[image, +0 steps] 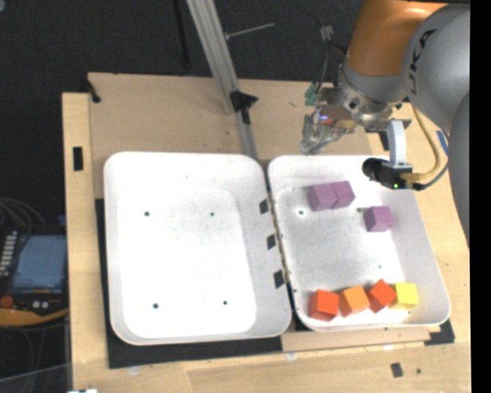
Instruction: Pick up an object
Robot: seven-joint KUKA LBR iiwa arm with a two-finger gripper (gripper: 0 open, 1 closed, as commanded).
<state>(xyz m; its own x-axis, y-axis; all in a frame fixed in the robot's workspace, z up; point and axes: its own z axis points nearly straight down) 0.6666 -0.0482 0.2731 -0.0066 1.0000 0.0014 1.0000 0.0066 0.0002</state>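
- Camera view, far left: a handheld control pendant (pixel 29 273) with a blue screen lies off the bench, its cables trailing above it over the dark floor.
- The wooden bench (pixel 180 109) carries two shallow white bins side by side; the left bin (pixel 127 178) shows a few small dark dots on its floor.
- A slanted metal post (pixel 217 51) runs from the top of the picture down to the back edge of the bins, near the seam where they meet.
- Black clips (pixel 272 240) sit along that seam between the two bins.
- The right bin (pixel 430 273) holds all the blocks. Toward its back, two purple blocks (pixel 330 195) touch each other in a pair; a single purple block (pixel 378 218) lies apart to their right.
- Along the front wall of the right bin runs a row, each block just beside the next: a red-orange block (pixel 324 304), an orange block (pixel 355 299), a red block (pixel 382 294) and a yellow block (pixel 407 293).
- The gripper (pixel 317 142) hangs over the back rim of the right bin, above and behind the purple pair; whether it is spread or closed I cannot tell, and nothing is seen in its grasp.
- The grey arm (pixel 438 51) with its orange band reaches in from the right, a black cable looping beside the wrist.
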